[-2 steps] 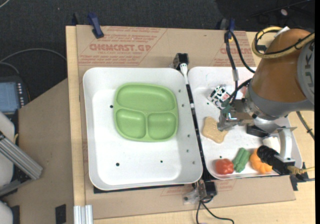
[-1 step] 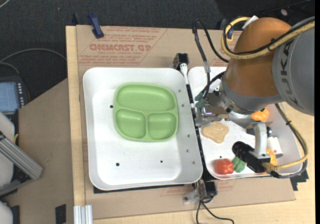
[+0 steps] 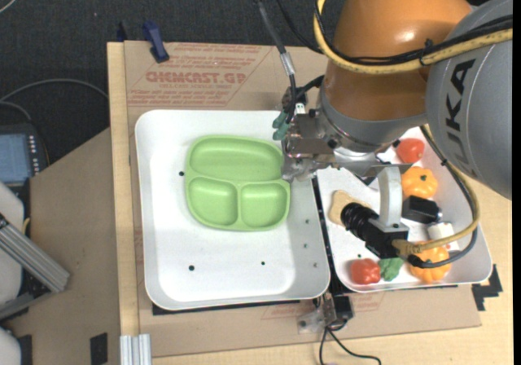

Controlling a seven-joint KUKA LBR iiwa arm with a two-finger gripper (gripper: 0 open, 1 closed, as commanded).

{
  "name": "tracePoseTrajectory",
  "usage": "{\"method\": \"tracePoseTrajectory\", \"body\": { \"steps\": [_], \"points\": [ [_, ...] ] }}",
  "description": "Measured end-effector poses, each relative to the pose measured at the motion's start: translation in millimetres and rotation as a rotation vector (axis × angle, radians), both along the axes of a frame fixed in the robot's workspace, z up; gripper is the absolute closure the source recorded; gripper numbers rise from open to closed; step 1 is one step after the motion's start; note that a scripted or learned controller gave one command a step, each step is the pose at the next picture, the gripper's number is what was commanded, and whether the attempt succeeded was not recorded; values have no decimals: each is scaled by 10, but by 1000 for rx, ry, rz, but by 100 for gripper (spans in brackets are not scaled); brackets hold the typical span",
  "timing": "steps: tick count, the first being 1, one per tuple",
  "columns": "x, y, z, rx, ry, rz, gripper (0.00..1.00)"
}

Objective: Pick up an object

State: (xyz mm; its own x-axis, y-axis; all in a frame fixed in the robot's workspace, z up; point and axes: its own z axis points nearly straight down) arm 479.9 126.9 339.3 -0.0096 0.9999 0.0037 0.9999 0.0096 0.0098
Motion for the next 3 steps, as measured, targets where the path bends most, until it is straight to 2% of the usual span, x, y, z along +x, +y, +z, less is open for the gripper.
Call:
{"method": "tracePoseTrajectory", "body": {
  "steps": [1, 2, 3],
  "points": [
    [-10, 68, -90, -4, 12, -8, 100],
    [5, -114, 1654, 2, -11, -9, 100],
    [-2, -367, 1983, -3, 2, -12, 100]
  ]
}}
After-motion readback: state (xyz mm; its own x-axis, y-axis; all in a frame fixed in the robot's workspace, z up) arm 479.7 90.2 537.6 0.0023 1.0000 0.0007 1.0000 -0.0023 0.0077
